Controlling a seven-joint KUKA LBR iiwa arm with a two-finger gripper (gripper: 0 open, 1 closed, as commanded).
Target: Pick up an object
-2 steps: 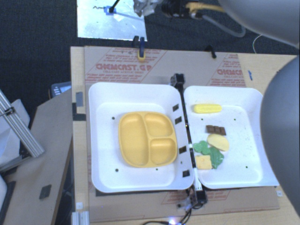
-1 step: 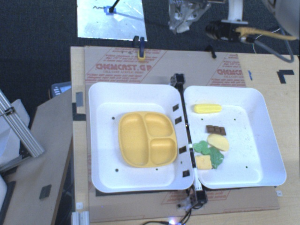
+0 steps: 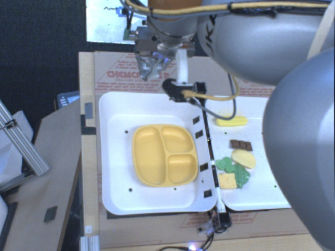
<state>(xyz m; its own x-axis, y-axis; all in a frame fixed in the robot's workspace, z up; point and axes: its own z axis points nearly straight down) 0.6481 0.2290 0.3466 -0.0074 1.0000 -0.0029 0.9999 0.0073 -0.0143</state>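
Nothing picked yet. End effector (image 3: 151, 67) hangs at upper centre of frame, over the cardboard beyond the left bin (image 3: 112, 140); fingers too blurred, cannot tell spread or pressed together, nothing visibly between them. Yellow divided tray (image 3: 163, 155), smooth moulded plastic with rounded corners, lies in the left bin. Candidate items sit in the right bin (image 3: 261, 192): yellow banana-like piece (image 3: 232, 121), brown chocolate bar (image 3: 241, 145), green leafy piece (image 3: 234, 169). Descent and grasp remain.

The big grey arm (image 3: 272, 41) covers the right bin's (image 3: 261, 200) far and right side. The gripper (image 3: 150, 67) is a blur, so its fingers can't be read.
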